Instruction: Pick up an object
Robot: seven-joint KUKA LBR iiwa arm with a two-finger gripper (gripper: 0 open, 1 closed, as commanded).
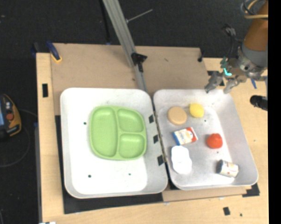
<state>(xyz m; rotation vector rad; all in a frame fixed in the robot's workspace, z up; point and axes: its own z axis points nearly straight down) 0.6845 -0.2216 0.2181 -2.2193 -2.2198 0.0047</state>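
While nothing is yet lifted, the step in hand looks like the approach: the arm (256, 36) sits at the upper right of the worktop (93, 66), above the far corner of the right bin (240, 125), and no object is between its fingers. The left bin (75, 125) carries a green divided tray (117, 133), which lies flat near its middle and well apart from the arm.

Every likely target lies in the right bin. Going down in size: a white lidded cup (181, 159) rests near the bin's left wall; a small carton with red and blue print (185, 136) lies just above it; a tan round biscuit-like piece (177, 115) sits beside a yellow lemon-shaped piece (196, 110); a red tomato-like ball (214, 141) stands alone toward the right; a small tipped can (228, 168) lies near the lower right corner.

The tool (220, 84) hangs over the bin's upper right rim, its two fingers spread apart and pointing down-left, empty. The yellow piece is nearest to it. I judge the next move calls for travel inward and down over one chosen item, fingers straddling it with room on both sides, before closing.
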